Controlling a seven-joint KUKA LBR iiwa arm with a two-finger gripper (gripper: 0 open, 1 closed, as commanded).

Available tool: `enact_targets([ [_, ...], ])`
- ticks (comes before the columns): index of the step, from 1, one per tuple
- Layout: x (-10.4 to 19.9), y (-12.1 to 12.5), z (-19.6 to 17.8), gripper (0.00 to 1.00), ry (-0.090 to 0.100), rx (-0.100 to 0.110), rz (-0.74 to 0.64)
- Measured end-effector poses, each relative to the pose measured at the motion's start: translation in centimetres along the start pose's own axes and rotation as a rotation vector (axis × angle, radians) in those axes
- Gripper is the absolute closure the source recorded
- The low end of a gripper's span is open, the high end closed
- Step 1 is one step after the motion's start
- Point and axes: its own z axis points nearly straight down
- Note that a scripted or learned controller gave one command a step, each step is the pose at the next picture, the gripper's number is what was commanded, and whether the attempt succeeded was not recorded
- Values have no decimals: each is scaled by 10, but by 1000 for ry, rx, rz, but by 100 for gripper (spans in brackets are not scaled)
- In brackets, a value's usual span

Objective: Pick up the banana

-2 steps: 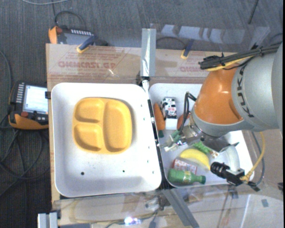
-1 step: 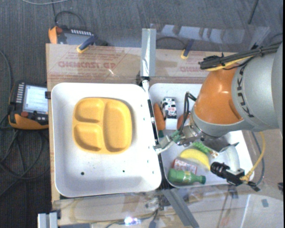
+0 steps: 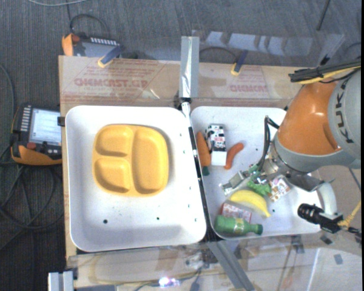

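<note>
Pincer [image 3: 255,176] (fingers obscured) above banana [image 3: 250,200]

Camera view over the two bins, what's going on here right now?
A grey and orange robot arm reaches into the right bin, its end effector low over a clutter of small items. The banana lies just below it in the picture, near a green bottle and a carrot. Nothing looks lifted yet. The left bin holds a yellow divided tray.
</note>
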Motion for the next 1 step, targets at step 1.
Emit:
enact_targets([
  [1,0,0,0,0,0,0,0],
])
